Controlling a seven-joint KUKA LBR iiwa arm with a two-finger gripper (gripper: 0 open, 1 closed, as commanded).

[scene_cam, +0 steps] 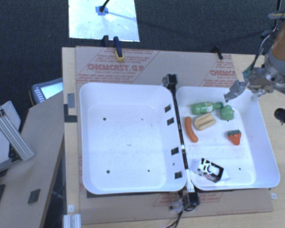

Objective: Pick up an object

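The right bin (256, 163) holds a green bottle (206, 108) lying on its side, a small green pepper (227, 112), a tan bun (204, 121), an orange sausage-shaped piece (191, 129), a red strawberry (234, 137) and a black-and-white packet (210, 169) near the front rim. My gripper (243, 94) hangs over the bin's far right corner, above and to the right of the green bottle. Its fingers stand apart with nothing between them, so it is open. The grey arm with its orange band (281, 46) comes in from the upper right.
The left bin (128, 141) lies beside the right one, with black clips (171, 121) along the shared rim. A yellow clamp (119, 55) sits at the board's far edge. A shiny plate (103, 13) lies behind, and an aluminium rail (9, 132) stands at the left.
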